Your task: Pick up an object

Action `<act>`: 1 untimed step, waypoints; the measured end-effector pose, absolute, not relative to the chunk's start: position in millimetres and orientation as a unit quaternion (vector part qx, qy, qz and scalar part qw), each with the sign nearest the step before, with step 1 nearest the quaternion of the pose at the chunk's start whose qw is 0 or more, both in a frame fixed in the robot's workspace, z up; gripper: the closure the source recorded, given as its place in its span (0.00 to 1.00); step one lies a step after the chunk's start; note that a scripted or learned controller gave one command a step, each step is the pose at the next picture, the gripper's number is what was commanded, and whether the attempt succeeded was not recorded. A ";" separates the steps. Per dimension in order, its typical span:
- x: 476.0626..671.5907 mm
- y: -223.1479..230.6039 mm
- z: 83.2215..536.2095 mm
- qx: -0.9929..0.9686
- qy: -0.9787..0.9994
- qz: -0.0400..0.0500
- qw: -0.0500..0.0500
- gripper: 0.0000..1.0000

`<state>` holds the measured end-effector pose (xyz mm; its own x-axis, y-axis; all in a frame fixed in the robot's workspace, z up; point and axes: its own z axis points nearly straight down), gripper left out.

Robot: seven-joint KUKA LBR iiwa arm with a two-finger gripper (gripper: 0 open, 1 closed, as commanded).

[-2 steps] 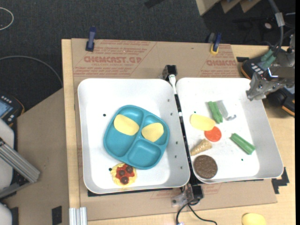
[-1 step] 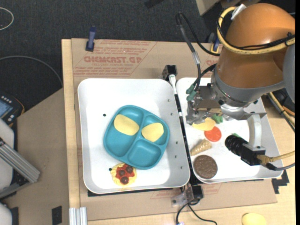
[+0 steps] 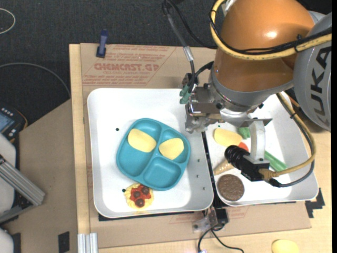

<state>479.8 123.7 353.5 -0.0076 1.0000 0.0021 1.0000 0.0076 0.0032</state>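
My gripper (image 3: 213, 112) hangs over the far left part of the right bin (image 3: 297, 188), mostly hidden under the big orange wrist. Just below it lie a yellow piece (image 3: 226, 136) and a small orange piece (image 3: 243, 133). Nearer the front are a tan cone (image 3: 222, 167), a brown disc (image 3: 230, 187) and a green piece (image 3: 275, 159). In the left bin (image 3: 102, 141) sits a blue sectioned plate (image 3: 152, 172) with two yellow pieces (image 3: 141, 140) in its far compartments. A small pizza-like piece with red dots (image 3: 138, 195) lies at its front.
Behind the bins lies a cardboard sheet with red print (image 3: 126, 65), with a blue clip (image 3: 101, 44) at its far left. Cables run from the arm over the right bin. The ridge between the bins (image 3: 206, 162) runs beside the cone.
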 end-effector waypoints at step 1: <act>510.6 123.5 462.5 0.707 0.708 0.006 0.004 1.00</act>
